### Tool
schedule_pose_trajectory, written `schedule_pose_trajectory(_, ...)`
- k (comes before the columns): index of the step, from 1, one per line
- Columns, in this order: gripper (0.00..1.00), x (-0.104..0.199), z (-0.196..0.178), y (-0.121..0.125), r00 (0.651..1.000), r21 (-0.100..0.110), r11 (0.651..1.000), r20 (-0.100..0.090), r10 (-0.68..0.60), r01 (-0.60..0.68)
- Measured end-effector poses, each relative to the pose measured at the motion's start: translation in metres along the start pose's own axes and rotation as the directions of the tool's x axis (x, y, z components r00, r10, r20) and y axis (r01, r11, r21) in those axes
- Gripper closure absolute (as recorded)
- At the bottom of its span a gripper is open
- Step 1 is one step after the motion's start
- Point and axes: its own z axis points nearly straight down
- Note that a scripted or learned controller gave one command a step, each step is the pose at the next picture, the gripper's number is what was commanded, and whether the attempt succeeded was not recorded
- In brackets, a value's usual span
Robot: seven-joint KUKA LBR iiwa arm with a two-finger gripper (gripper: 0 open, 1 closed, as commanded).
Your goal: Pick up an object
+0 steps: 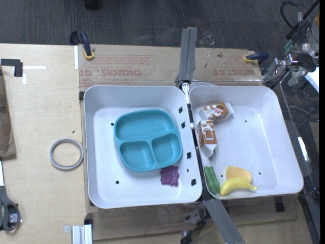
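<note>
Pale wood covers the left part of the desk point(35, 121), where a brown paper bag point(6, 116) lies along the left edge, a grey tape ring point(66, 153) lies flat just left of the left bin, and scissor handles point(7, 212) show at the lower left corner. A sheet of cardboard point(132, 65) lies behind the bins, held by a yellow clamp point(87, 50) on its left end and another point(254, 58) on its right.

Inside the left bin point(96, 136) a teal divided plate point(148, 140) sits near the middle, its long axis running left to right with a slight tilt, the one large compartment toward the back and the two small ones toward the front. A purple bunch of grapes point(170, 176) lies just beside the plate's front right corner, touching or nearly touching it.

Inside the right bin point(274, 136), two white and orange snack packets lie against the left wall: the rear packet point(216, 111) points toward the back right, and the front packet point(207, 136) runs front to back along the wall. Near the front left corner a green pepper point(212, 179) lies with its long axis front to back. Just right of it a yellow banana point(237, 186) lies with its long axis left to right, ends curving up toward the back, resting against an orange wedge point(238, 174) just behind it.

At the upper right, beyond the right bin, the tool point(297, 60) sits among cables; I cannot tell how it stands.
</note>
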Motion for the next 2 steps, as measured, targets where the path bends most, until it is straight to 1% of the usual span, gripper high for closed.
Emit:
schedule_pose_trajectory(1, 0.0, 0.023, 0.093, 0.011, 0.985, 0.001, 0.985, 0.0, 0.172, -0.172)
schedule_pose_trajectory(2, 0.0, 0.09, 0.163, 0.012, 1.0, -0.001, 1.0, 0.0, 0.021, -0.021)
